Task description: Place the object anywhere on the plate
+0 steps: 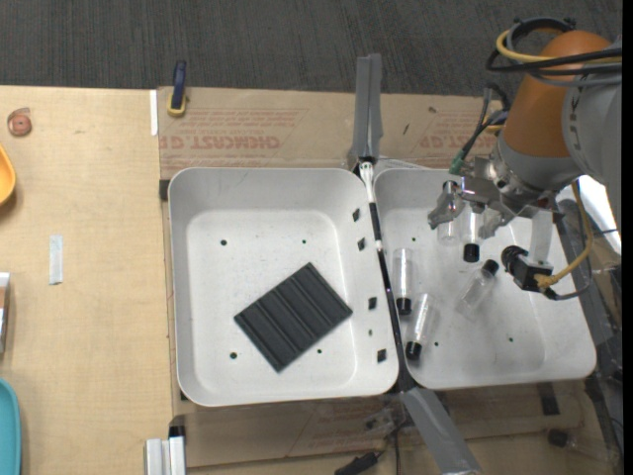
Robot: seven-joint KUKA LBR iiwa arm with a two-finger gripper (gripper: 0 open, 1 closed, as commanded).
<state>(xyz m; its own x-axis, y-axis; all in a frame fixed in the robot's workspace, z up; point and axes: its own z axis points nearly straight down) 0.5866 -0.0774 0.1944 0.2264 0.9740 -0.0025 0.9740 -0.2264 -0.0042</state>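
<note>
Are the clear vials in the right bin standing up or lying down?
Lying down. The clear vials rest on their sides on the floor of the right bin, black caps pointing sideways, not upward.

Robotics lab: KUKA arm [554,97], white bins [198,206], cardboard-lined bench [89,196].

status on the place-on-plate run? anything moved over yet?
Done: nothing yet. The dark ribbed plate in the left bin carries no object. In hand: the pincer hangs over the right bin, near the clear vials; a grasp can't be confirmed from this view. Left: secure a vial, carry it across the divider, set it on the plate.
</note>
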